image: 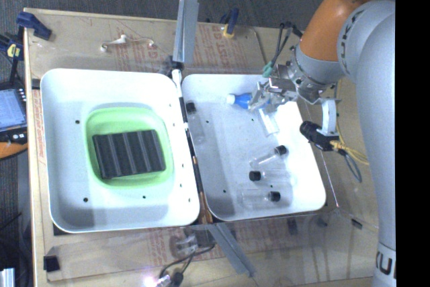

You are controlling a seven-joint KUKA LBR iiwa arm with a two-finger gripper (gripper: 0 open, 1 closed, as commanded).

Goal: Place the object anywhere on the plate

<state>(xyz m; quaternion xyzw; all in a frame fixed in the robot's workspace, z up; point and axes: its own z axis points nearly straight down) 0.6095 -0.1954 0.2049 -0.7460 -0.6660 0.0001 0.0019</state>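
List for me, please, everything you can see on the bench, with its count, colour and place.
Bins: two, white, side by side on the bench.
Plate: one, green, in the left bin.
Grille: one, dark and ribbed, lying on the plate.
Vials: several, clear with black caps, in the lower half of the right bin.
Tube: one, white and blue, near the top of the right bin, at the gripper's tip.
Clamps: blue, along the bench's far edge.
Arm: one, grey with an orange band, reaching in from the right.
Gripper: one, over the upper part of the right bin.
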